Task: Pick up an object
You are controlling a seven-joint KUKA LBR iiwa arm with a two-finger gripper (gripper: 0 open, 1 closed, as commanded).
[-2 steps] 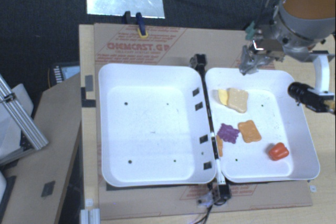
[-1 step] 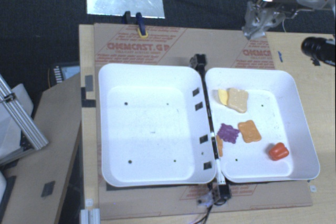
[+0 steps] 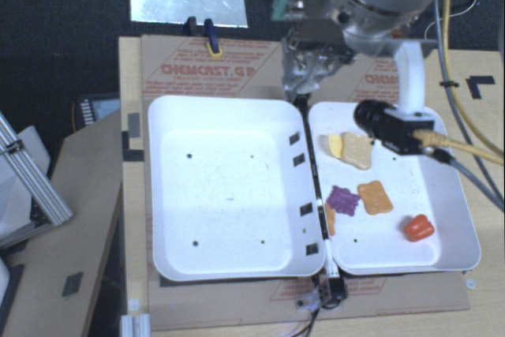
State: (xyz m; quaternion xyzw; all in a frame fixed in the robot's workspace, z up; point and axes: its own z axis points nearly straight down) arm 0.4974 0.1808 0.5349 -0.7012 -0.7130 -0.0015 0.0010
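Observation:
Several small items lie in the right bin (image 3: 454,193): a yellow piece (image 3: 336,144) touching a cream piece (image 3: 359,151), a purple piece (image 3: 343,200), an orange waffle-like piece (image 3: 375,197) and a red-orange piece (image 3: 419,228). A thin orange sliver (image 3: 331,221) rests against the bin's left wall. My gripper (image 3: 301,91) hangs over the far end of the divider between the bins. It is above and to the left of the yellow piece, and nothing shows in its grasp.
The left bin (image 3: 170,170) sits beside the right one, joined by black clips (image 3: 307,209) along the divider. A black cylinder (image 3: 390,125) on the arm overhangs the right bin's far edge. Cables (image 3: 465,150) run off to the right.

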